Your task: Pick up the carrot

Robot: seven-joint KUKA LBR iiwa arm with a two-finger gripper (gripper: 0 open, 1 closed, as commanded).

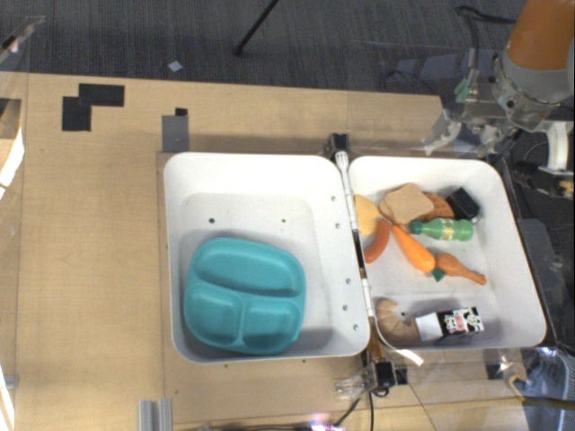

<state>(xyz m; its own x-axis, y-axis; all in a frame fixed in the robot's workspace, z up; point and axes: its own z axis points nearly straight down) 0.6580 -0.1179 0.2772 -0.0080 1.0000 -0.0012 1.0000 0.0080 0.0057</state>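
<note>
A robot gripper (467, 133) hovers above the far rim of the right bin (517, 241); whether its jaws are apart cannot be told. The carrot (415, 250) lies mid-bin, between a sausage (378, 239) and a green bottle (442, 231). The approach is just starting; next, it must descend over the carrot.

We see two white bins (334, 206), a teal tray (243, 293), two orange carrots (413, 248) with green tips, a green bottle (442, 231) with yellow cap, tan bread (409, 204), a black-and-white carton (458, 322), and a grey arm (537, 39) with orange band.
</note>
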